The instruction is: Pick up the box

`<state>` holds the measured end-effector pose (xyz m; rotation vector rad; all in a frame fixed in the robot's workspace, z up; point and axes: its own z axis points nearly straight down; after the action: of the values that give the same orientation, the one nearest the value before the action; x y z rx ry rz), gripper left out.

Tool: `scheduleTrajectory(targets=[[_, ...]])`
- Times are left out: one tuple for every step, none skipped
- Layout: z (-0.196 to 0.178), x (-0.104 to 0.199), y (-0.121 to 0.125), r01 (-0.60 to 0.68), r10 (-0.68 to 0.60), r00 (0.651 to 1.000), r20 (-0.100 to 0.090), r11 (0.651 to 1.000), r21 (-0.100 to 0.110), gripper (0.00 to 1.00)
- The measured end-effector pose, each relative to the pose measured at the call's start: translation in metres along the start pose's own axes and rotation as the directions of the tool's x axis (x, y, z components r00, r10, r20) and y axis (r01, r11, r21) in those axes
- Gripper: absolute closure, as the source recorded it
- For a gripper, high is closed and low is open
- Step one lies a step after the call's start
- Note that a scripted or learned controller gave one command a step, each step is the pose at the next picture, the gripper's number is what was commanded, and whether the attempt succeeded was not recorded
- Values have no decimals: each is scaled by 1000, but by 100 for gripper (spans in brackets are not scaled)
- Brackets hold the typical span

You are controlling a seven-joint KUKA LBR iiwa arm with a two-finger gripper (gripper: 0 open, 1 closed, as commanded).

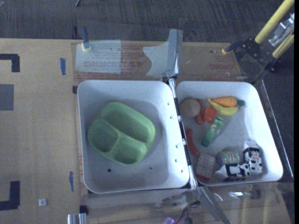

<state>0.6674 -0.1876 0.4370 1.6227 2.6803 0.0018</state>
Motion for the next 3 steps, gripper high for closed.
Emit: scheduleTrajectory(targets=[[0,-32,-17,-17,17,1000,0,1000,0,100],[-1,-26,-25,538,-538,843,-2,843,-1,100],[108,-26,-25,528,-528,849,-2,849,-1,100]])
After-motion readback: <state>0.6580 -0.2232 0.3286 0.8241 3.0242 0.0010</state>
